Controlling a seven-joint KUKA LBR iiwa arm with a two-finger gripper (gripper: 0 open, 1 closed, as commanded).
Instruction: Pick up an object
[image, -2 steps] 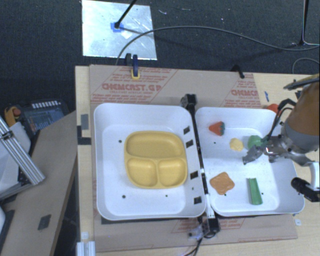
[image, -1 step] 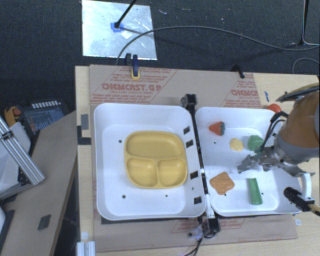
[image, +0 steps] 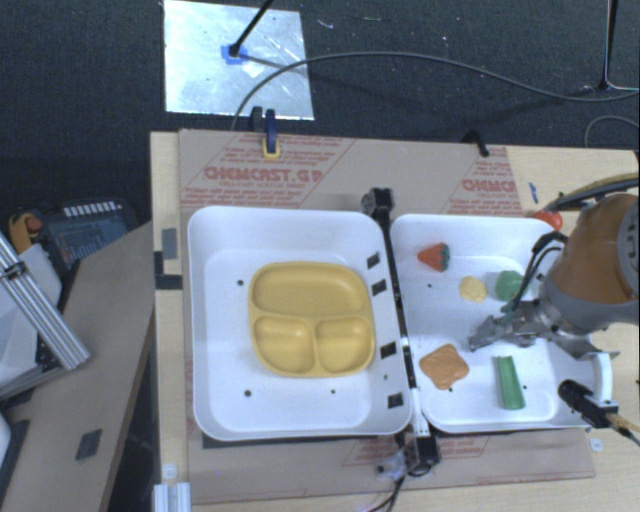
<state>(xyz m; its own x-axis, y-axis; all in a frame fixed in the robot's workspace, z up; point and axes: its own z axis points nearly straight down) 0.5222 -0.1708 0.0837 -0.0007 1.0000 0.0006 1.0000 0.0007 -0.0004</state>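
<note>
My gripper (image: 487, 334) hangs low over the right bin (image: 470, 228), near its middle, reaching in from the right. Just below and left of it lies an orange, flat, toast-like piece (image: 444, 366). A green stick (image: 510, 381) lies below the gripper toward the bin's front. A small yellow object (image: 473, 290) and a green round object (image: 508, 284) sit just above the gripper. A red strawberry-like object (image: 433, 256) rests farther back. Nothing visibly sits in the gripper.
The left bin (image: 215, 330) holds a yellow divided tray (image: 310, 318). A black divider with clips (image: 393, 310) runs between the bins. The grey arm with its orange band (image: 600, 245) covers the right bin's right side.
</note>
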